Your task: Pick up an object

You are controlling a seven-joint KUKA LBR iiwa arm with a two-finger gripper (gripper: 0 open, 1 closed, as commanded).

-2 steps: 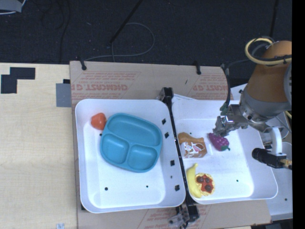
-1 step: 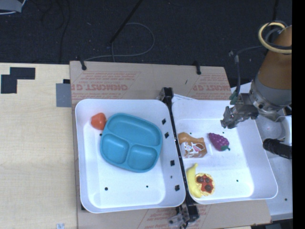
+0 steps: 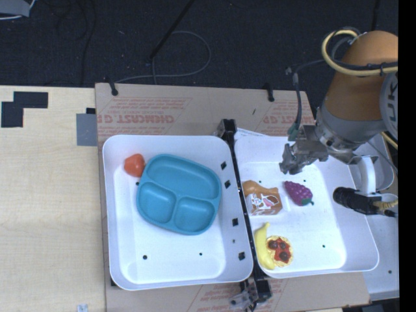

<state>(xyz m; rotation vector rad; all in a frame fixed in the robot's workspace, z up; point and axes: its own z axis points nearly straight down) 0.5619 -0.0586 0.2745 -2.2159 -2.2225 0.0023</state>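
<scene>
While every item lies on a bin floor and none is seen lifted, the pick is judged not yet made; approach, closure and lift all remain.

Item 1. gripper point(image 3: 294, 160): grey, hanging over the upper part of the right bin point(image 3: 325, 242), near the divider side. Whether it is released or clenched cannot be told at this slant. Nothing is seen in its grasp.

Item 2. purple grape bunch point(image 3: 298, 192): right bin, just below the gripper in the view and apart from it. Judged the nearest candidate for the pick.

Item 3. brown packet point(image 3: 262, 199): right bin, beside the divider, just left of the grape bunch, below and left of the gripper. Second candidate.

Item 4. yellow food toy point(image 3: 273, 249) with a red patch: right bin, lower corner by the divider, well apart from the gripper.

Item 5. blue divided plate point(image 3: 179, 194): left bin point(image 3: 169, 262), central, flat.

Item 6. red-orange ball point(image 3: 134, 165): left bin, touching or just beside the plate's upper left rim.

Item 7. worktop point(image 3: 45, 207): pale wood, left of both bins.

Remaining, as judged: descend onto one candidate, close, raise it off the bin floor.
</scene>
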